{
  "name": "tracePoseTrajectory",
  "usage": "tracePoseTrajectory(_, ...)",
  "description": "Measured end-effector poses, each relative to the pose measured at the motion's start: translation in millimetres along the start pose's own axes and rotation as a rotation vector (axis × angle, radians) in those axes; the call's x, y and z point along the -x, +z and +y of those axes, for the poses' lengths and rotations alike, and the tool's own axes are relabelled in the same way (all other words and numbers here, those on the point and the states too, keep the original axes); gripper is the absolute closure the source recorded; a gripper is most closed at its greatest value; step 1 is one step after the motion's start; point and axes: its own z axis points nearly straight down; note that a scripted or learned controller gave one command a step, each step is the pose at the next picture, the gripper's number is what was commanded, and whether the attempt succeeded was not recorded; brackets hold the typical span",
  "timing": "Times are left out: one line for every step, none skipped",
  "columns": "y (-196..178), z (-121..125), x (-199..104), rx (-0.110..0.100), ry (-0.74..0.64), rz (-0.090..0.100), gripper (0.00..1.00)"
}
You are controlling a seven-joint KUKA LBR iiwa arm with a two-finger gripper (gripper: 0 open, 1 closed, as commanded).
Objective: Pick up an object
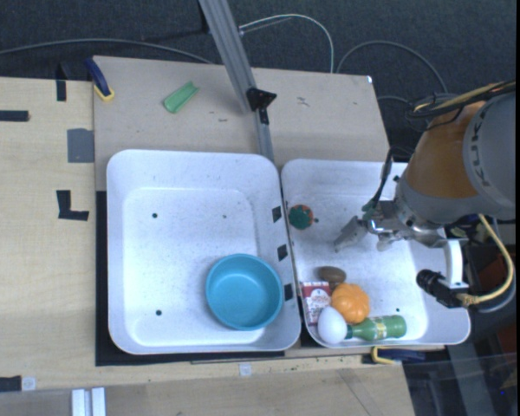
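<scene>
My gripper (pixel 362 239) hangs over the middle of the right bin (pixel 329 180), open, with nothing between its fingers. A small green and red ball (pixel 301 217) lies to its left near the bin's divider. Toward the front of this bin sit a brown lump (pixel 332 275), an orange (pixel 350 302), a white egg (pixel 331 326), a green bottle (pixel 377 328) lying on its side, and a red and white carton (pixel 315 300). All of them are apart from the gripper.
A blue bowl (pixel 243 290) stands in the front right corner of the left bin (pixel 156 189). A slanted grey pole (pixel 230 42) crosses above the back of the bins. A green block (pixel 180 97) lies on the bench behind them.
</scene>
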Motion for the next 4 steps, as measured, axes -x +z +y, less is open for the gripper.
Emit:
tracePoseTrajectory(-12.5, 0.9, -0.7, 0.003, -0.002, 0.001, 1.00)
tracePoseTrajectory(-74.1, 7.5, -1.7, 0.013, -0.001, -0.002, 1.00)
tracePoseTrajectory(-74.1, 7.4, -2.2, 0.006, 0.000, 0.000, 1.00)
tracePoseTrajectory(-86.1, 2.2, -52.8, 0.006, -0.005, 0.002, 1.00)
